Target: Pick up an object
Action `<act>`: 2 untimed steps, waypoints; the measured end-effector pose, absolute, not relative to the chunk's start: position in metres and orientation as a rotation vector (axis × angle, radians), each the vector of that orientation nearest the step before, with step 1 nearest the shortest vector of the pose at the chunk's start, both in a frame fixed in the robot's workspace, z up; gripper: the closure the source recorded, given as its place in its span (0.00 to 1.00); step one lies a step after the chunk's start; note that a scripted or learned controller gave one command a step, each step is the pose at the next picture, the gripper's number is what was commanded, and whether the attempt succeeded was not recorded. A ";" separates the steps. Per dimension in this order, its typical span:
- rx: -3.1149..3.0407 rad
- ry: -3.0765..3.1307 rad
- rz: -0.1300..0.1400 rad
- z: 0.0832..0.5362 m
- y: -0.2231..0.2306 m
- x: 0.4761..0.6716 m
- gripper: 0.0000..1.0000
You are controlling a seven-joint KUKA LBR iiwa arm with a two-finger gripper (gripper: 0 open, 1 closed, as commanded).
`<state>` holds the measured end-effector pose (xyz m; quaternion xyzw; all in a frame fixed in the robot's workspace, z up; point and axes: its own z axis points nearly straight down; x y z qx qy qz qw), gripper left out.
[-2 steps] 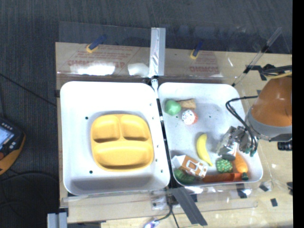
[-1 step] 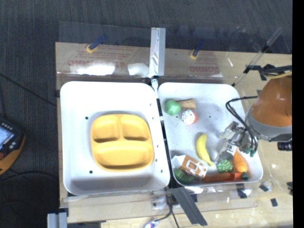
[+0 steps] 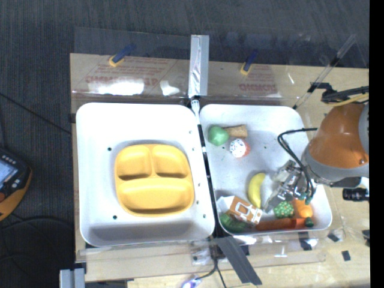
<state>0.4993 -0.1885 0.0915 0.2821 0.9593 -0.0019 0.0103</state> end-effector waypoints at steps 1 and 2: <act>0.879 2.991 -0.006 0.092 -0.130 0.490 0.00; 0.690 3.049 -0.006 0.091 -0.105 0.552 0.00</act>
